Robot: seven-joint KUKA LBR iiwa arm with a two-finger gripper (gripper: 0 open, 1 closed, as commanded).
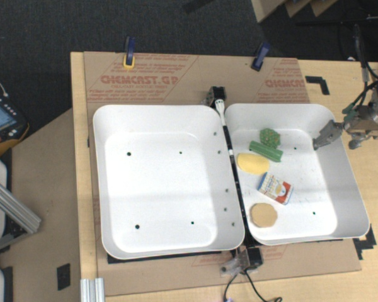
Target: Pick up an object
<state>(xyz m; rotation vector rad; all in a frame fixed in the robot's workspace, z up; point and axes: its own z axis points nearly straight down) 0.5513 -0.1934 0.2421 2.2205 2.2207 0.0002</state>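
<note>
Gripper (pixel 332 133) at right bin's (pixel 346 187) upper-right rim, finger state not discernible, nothing visibly held; nearest target, green object (pixel 268 143), lying to camera-left in that bin, long axis running roughly left-right, slightly tilted.

Green broccoli (pixel 269 136), yellow lemon (pixel 252 163), tan cookie (pixel 263 215)

A grey metal gripper (pixel 331 134) reaches in at the frame's right edge, its visible finger (pixel 324 135) a flat, dull-grey blade. Behind it sits a blocky, pale metallic wrist housing (pixel 365 121) with dark fittings. Thin black cables (pixel 363 55) loop above the housing, and a small patch of green shows beside them. Finer detail is too small to read.
</note>
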